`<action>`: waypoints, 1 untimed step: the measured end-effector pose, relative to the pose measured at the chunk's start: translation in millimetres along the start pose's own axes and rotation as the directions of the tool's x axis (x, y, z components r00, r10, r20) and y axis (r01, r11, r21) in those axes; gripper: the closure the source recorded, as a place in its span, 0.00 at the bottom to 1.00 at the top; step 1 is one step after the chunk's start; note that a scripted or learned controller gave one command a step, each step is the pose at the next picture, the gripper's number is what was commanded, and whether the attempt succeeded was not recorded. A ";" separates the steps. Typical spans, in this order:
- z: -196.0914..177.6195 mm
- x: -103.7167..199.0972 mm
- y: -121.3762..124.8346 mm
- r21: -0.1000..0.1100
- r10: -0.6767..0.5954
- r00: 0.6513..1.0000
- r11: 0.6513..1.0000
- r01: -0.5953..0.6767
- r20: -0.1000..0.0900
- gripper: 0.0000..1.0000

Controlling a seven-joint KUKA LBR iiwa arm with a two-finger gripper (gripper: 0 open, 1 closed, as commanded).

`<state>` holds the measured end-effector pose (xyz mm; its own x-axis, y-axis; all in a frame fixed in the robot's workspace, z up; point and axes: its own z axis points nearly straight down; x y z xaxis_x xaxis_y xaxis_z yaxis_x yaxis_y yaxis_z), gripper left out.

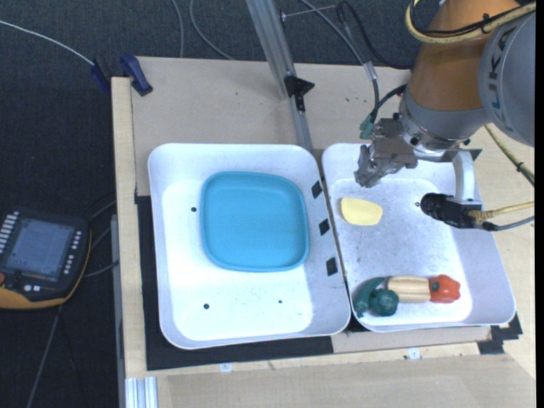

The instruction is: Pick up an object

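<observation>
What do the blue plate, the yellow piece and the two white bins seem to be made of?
The blue plate looks like plastic with a smooth, slightly glossy finish: even colour, soft rounded rim. The yellow piece seems to be matte plastic or foam, plain and uniform; the view leaves it open. The two white bins look like thin moulded plastic, with rounded corners, shallow walls and scuffed, speckled floors.

**Bench layout, two bins**

Left white shallow bin [170, 313] holds the blue square plastic plate [254, 220], centred. Right white shallow bin [489, 300]: yellow soft wedge [361, 212] upper left, just below the gripper [371, 175]. Green round toy [376, 300], tan wooden cylinder [408, 289] and red toy tomato [444, 289] touch in a row along the lower edge.
</observation>
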<state>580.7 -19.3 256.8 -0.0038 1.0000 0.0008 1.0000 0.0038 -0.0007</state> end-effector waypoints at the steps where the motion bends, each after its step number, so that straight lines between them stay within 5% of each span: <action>1: -2.1 49.6 4.3 -0.001 -0.001 1.000 1.000 0.001 0.000 1.00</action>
<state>584.8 30.4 258.9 -0.0048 1.0000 0.0013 1.0000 0.0048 0.0005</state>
